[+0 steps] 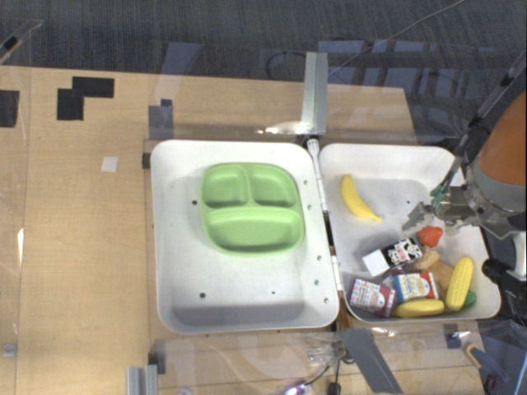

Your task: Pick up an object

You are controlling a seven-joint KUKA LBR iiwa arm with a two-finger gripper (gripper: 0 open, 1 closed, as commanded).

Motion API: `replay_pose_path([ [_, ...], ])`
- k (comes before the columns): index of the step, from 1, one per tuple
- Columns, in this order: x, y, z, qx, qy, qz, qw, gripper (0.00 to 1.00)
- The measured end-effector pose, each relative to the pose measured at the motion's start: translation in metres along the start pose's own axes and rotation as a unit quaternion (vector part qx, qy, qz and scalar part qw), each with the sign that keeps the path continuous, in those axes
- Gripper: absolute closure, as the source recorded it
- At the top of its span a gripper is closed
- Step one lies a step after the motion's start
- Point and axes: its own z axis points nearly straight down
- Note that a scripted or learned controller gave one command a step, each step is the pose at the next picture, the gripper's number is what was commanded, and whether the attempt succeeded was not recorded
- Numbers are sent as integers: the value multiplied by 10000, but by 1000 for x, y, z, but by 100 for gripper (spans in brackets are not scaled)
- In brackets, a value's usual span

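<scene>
The pincer (422,214) hangs over the right bin (387,159), its grey fingers spread somewhat apart with nothing between them; whether the tips touch the bin floor is unclear. Just below it lies a small red-orange piece (430,236), possibly a toy vegetable, beside a black-and-white carton (403,252) and a white block (375,262). Left of the pincer lies a smooth, curved yellow banana (359,199). Lower down sit two printed boxes (393,291), a corn cob (458,282) with ribbed kernels and a yellow lemon-like shape (419,307), crowded and partly overlapping. Far left, a glossy green divided plate (249,206) rests in the other bin (177,295). The arm's orange band (506,146) is cut off by the edge.
</scene>
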Motion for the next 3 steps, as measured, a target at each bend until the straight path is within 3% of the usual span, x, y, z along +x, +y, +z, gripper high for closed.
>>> replay_pose_path([
  [1, 40, 59, 98, -76, -23, -563, 9984, 0],
  [2, 42, 60, 89, -86, 6, -557, 9984, 100],
  [3, 42, 60, 89, -85, 7, -557, 9984, 0],
])
